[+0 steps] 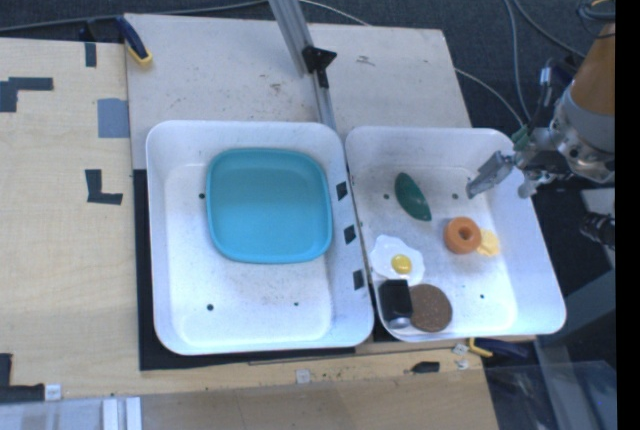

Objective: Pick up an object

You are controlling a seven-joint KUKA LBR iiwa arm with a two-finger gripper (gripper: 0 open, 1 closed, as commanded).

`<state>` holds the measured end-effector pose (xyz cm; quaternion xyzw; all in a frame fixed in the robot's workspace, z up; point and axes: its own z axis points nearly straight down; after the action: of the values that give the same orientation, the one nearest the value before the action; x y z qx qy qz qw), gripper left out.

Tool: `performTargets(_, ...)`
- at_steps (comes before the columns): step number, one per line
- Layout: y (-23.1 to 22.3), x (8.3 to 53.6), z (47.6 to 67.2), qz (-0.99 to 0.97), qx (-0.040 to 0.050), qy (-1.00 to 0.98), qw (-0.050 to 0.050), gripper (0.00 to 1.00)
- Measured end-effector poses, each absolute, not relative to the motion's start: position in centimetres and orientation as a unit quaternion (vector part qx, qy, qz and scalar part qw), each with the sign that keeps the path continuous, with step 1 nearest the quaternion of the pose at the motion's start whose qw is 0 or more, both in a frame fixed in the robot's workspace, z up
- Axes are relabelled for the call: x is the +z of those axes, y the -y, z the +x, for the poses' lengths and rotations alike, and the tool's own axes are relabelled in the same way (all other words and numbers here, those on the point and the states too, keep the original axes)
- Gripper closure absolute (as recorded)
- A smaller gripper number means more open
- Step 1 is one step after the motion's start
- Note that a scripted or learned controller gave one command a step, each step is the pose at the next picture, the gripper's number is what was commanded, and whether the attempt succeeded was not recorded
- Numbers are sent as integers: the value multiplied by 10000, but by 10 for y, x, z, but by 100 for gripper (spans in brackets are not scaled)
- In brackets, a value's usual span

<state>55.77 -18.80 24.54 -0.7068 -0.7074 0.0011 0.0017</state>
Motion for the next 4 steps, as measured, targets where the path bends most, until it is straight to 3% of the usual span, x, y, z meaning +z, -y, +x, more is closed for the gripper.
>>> performTargets(2, 192, 140, 548, -7069, 12, 7073, 19, 0)
performTargets(3, 192, 152, 549, -7067, 3, 7075, 3, 100)
performTargets(4, 190, 203, 560, -7067, -8, 7075, -14, 100)
